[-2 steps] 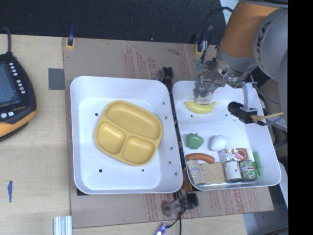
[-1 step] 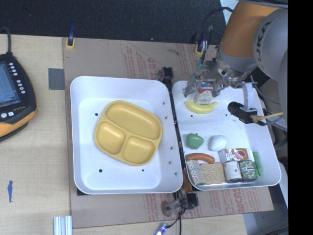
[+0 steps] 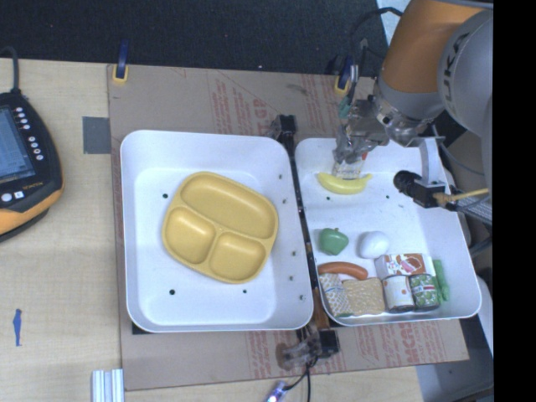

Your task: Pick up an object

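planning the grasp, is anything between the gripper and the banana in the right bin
Nothing visible stands between them. The gripper is right above the banana at the far end of the right bin. The green pepper and white egg lie nearer the camera, apart from it.

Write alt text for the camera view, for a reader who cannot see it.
A grey and orange robot arm reaches in from the right, its pincer right above a banana in the right white bin, which also holds a green pepper, a white egg, a sausage and small packets. The left white bin holds a yellow divided plate.
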You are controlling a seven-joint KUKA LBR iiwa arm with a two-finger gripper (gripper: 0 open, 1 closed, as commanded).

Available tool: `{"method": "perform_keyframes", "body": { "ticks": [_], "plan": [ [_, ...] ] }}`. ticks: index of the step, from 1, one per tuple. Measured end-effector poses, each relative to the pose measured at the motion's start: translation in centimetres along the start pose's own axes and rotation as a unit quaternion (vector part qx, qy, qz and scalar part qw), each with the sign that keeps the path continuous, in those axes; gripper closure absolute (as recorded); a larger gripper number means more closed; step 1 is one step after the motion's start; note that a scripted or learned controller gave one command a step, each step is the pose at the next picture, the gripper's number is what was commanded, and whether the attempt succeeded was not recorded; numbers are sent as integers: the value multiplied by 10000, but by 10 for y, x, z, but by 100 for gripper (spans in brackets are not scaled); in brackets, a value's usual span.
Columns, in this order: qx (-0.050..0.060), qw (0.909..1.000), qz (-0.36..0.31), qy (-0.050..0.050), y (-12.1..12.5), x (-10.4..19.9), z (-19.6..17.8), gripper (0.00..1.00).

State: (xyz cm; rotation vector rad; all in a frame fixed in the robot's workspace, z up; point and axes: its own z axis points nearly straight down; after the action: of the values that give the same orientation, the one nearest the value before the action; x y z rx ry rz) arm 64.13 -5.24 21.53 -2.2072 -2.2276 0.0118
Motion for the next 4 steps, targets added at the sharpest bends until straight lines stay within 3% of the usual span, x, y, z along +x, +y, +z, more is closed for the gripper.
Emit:
{"method": "perform_keyframes", "body": {
  "ticks": [1,2,3,4],
  "plan": [
    [1,10000,0,0,0,0,0,0],
    [-24,10000,28,-4,-54,-46,-2,0],
    [-25,10000,24,4,-141,-53,12,0],
    [-14,10000,18,2,-66,-47,89,0]
  ]
}}
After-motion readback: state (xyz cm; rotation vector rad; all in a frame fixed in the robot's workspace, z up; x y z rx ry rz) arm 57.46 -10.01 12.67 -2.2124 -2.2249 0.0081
